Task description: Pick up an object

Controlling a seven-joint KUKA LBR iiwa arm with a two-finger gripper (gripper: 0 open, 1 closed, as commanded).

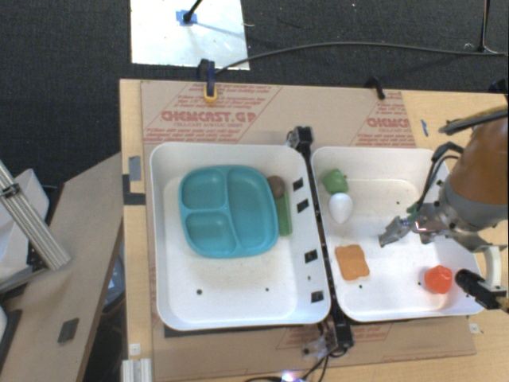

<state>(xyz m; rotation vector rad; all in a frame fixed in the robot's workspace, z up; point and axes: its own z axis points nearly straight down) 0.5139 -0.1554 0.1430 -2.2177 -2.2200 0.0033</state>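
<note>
Gripper (395, 233) poised low in the right bin (374, 313), grip state indeterminable, nothing seen held; candidate orange slab (351, 262) lying near-left, white egg (340, 207) far-left, red piece (438, 279) near-right.

The brown paper-covered board (262, 110) under the bins bears red print, "CHEMCAST GP", at far left and again, partly legible, far right.
</note>
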